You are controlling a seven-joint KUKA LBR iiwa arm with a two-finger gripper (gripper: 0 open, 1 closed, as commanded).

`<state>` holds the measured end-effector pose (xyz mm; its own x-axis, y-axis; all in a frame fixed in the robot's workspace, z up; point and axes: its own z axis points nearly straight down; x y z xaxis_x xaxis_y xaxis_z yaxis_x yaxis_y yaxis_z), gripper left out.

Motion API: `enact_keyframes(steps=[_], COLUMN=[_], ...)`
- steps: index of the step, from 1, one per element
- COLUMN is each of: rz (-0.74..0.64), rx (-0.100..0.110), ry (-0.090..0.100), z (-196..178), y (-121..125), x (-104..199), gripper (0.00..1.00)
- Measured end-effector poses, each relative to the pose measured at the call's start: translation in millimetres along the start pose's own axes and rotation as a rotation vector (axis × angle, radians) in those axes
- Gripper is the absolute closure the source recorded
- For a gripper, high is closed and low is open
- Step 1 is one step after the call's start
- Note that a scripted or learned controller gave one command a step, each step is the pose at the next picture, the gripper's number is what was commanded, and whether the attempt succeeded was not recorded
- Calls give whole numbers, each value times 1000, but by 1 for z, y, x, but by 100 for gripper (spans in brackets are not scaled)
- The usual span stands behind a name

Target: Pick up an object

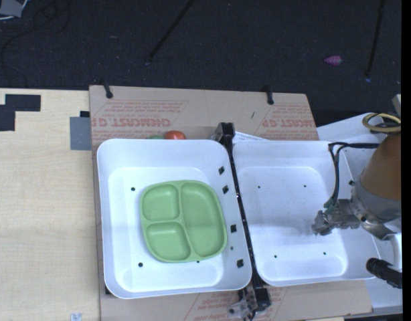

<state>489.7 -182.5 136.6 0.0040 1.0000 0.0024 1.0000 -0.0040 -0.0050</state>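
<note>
We see a green divided plate (183, 221) lying in the left bin (118, 179), gripper (324, 222) low over the right bin (286, 179), finger spread we cannot tell.

There's the arm (386, 179), a rounded grey body with an orange band across its upper part. A thin black cable (335, 172) loops along its left side. At the tip sits a small grey metal gripper (324, 223), blocky and dull, with blurred detail.

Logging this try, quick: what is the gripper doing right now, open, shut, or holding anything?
Gripper: low over the right bin, near its right side; open or shut cannot be told. The green plate lies in the left bin, apart from it.
</note>
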Motion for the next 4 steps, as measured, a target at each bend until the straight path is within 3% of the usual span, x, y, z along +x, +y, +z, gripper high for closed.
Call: enact_keyframes(steps=[2, 4], rz=[-5, -9], rx=[-7, -3], ry=[-3, 0], z=[-108, -117], y=[-9, 13], x=[-4, 96], gripper=[100, 100])
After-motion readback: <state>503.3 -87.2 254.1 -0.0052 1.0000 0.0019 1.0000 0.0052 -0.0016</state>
